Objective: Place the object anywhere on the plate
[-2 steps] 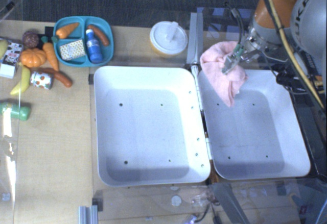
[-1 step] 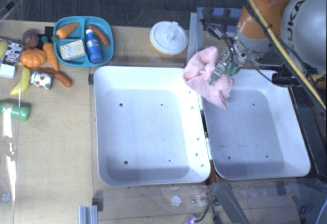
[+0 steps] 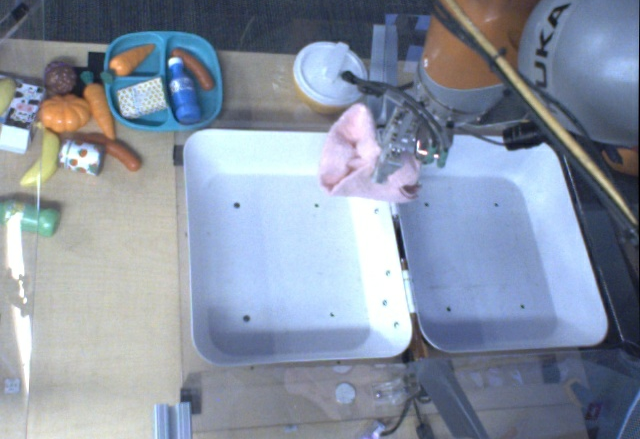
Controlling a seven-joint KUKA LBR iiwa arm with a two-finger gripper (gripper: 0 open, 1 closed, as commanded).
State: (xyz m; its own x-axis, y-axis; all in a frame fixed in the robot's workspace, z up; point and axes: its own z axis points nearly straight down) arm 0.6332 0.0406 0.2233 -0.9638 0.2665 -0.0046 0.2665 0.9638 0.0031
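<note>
A crumpled pink cloth (image 3: 350,159) hangs over the back edge where the two white bins meet, its right end pinched between the fingers of my gripper (image 3: 403,155). The gripper is shut on the cloth and points down from the orange-banded wrist (image 3: 475,17). The plate (image 3: 207,55) is a blue divided dish on the bench at the back left, well to the left of the gripper. It holds a toy carrot (image 3: 132,58), a blue bottle (image 3: 182,87), a sausage and a patterned square.
The left bin (image 3: 290,257) and right bin (image 3: 500,267) lie under and in front of the cloth. A yellow-and-white bowl (image 3: 325,75) stands just behind the cloth. Toy foods, including a pumpkin (image 3: 65,113) and a banana (image 3: 42,159), are scattered at the far left.
</note>
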